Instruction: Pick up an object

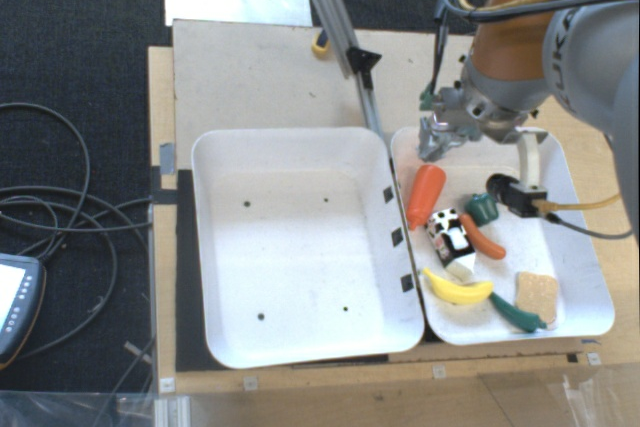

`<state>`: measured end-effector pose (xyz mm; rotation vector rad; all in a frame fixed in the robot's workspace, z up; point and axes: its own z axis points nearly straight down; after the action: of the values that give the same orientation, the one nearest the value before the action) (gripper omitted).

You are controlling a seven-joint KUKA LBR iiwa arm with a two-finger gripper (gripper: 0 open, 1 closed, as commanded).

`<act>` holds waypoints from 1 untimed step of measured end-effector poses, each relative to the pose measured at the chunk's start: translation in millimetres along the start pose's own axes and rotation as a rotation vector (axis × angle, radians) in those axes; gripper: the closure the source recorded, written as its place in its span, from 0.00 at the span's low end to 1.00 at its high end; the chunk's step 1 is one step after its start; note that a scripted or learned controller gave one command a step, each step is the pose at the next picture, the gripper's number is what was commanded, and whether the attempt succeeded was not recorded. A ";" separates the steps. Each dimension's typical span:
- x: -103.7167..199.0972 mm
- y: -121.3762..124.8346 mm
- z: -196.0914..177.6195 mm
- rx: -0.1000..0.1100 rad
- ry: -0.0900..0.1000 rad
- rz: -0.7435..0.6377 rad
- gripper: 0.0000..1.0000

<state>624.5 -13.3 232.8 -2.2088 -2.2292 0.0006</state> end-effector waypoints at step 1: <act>44.8 -24.3 -9.8 -0.001 0.000 -0.001 1.00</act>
<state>599.8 31.2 242.8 -2.2084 -2.2307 -0.0015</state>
